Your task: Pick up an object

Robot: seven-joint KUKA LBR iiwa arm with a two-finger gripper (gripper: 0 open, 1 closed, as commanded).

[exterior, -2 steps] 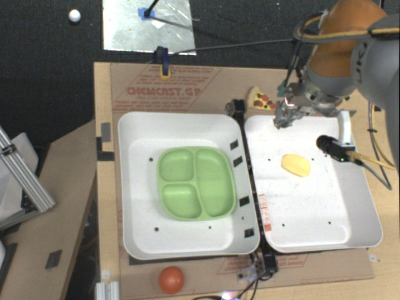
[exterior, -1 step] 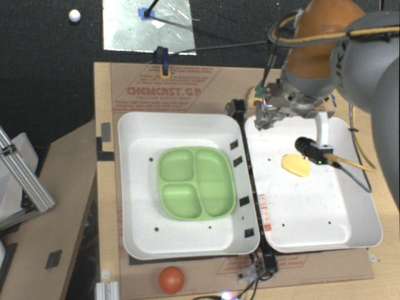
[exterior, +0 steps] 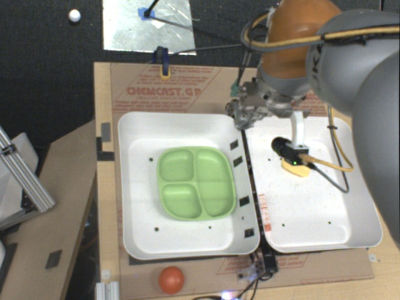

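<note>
Up and right of the green four-compartment plastic plate [exterior: 195, 183], your gripper [exterior: 242, 116] hovers; spread or closed, you cannot tell.

The arm [exterior: 365, 80] is showing a rounded grey shell. A glossy orange band [exterior: 303, 14] is bulging dome-like above the wrist. A yellowish cable [exterior: 359, 34] is running across the shell and looping round the band. The gripper [exterior: 240, 117] is looking dull grey metal.

a black backdrop [exterior: 37, 61] fills the far side, with a crinkled silver sheet [exterior: 147, 17] on it. brown cardboard [exterior: 162, 89] with red print covers the tan benchtop [exterior: 69, 186].
</note>
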